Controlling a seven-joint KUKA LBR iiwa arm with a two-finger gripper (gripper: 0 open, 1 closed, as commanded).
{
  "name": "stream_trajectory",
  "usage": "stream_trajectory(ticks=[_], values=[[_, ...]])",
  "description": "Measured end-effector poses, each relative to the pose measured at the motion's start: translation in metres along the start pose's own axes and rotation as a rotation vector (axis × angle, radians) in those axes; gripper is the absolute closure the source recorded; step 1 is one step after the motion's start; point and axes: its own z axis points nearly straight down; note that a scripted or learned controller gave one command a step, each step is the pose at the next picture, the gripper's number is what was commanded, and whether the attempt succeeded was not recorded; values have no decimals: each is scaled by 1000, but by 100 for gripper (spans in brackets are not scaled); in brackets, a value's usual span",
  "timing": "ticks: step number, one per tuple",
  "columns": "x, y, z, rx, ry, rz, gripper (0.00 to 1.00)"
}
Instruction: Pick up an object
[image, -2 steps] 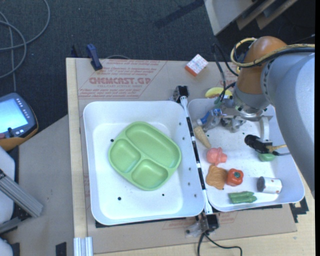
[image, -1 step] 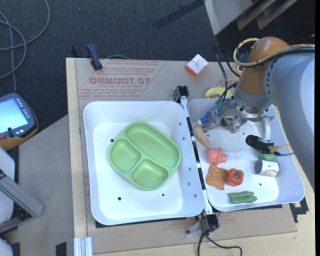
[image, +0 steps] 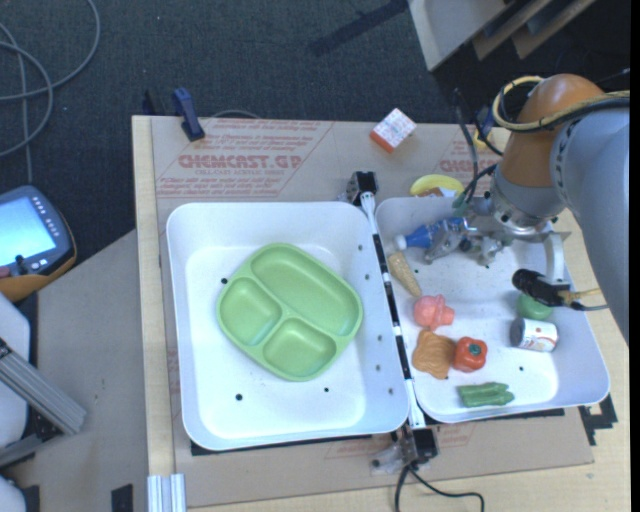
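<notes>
The grey KUKA arm (image: 590, 150) with its orange band (image: 550, 105) reaches in from the right, wrist bent downward, holding the two-finger gripper (image: 478, 245) low near the right bin's far edge.

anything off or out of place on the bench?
Two things lie outside the bins: a small orange-and-white block on the cardboard behind the right bin, and a yellow item just past that bin's back rim. The green divided plate sits askew in the left bin. No visible spills or damage.
</notes>
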Motion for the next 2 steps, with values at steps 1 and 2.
stream_trajectory(ticks=[1,2], values=[[-32,1,-1,3,13,-4,0],[-68,6,-4,-28,-6,-8,0]])
